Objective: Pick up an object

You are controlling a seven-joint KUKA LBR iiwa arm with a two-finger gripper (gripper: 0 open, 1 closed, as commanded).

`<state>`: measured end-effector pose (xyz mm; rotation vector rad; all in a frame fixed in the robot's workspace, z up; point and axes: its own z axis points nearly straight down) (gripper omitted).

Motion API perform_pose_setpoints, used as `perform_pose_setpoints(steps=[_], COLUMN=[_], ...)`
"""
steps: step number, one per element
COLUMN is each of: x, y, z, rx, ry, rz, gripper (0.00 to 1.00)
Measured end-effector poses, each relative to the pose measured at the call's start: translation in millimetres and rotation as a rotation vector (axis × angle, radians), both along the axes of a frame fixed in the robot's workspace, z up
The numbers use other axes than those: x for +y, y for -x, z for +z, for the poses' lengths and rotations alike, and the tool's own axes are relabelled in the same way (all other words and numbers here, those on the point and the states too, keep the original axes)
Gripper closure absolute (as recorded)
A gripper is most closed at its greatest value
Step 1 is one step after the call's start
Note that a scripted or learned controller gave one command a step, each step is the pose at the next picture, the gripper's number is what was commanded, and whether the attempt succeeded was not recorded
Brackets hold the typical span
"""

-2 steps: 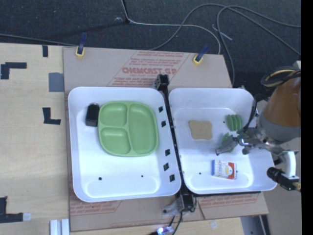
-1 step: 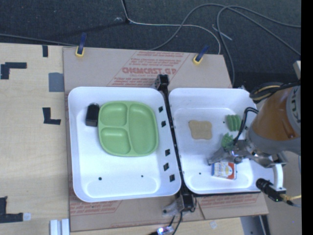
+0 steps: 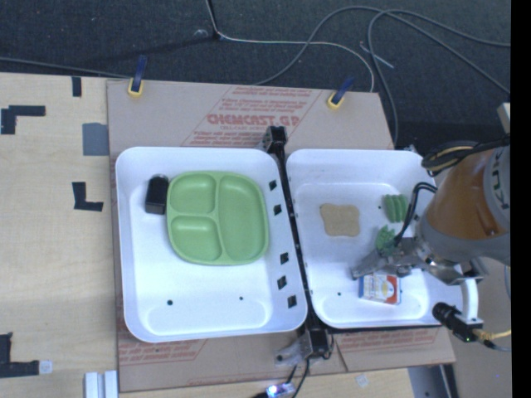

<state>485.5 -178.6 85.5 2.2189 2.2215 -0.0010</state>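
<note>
Bench [image 3: 50, 247]: pale wood-grain surface with black tape marks. A sheet of brown cardboard [image 3: 249, 114] printed with red lettering lies on it under the bins, pinned at its far edge by two yellow-and-blue clamps [image 3: 137, 85].

Left bin [image 3: 133, 305]: shallow, white, smooth plastic with rounded corners. It holds a light green divided plate [image 3: 219, 218], rounded-square with three compartments and a matte finish, lying flat in the upper half of the bin. A small black blocky object [image 3: 156, 195] touches the plate's left edge.

Right bin [image 3: 348, 164]: same shape and material, side by side with the left bin; a black strip with clips runs along the seam between them.

Arm [image 3: 469, 210]: enters from the right; orange band glossy, grey metal below it, reaching down into the right bin's right half.

Gripper [image 3: 383, 264]: metallic grey, low over the bin floor, directly above a small box. Cannot tell how the fingers stand, or whether anything sits between them.

Objects in the right bin: a flat tan patch [image 3: 340, 219], rough-textured, roughly square, near the centre; a green ribbed piece [image 3: 395, 206] toward the right wall; a smaller green leafy bit [image 3: 385, 239] just beside the gripper; a small red-and-white printed box [image 3: 380, 288] at the gripper's near side, lying flat on the floor.
</note>
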Motion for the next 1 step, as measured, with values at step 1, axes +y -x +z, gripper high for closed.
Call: perform_pose_setpoints(steps=[1], x=[-0.6], y=[-0.7], z=[10.6], rx=[-0.003], ry=[0.002], rz=[-0.001], gripper=[1.0])
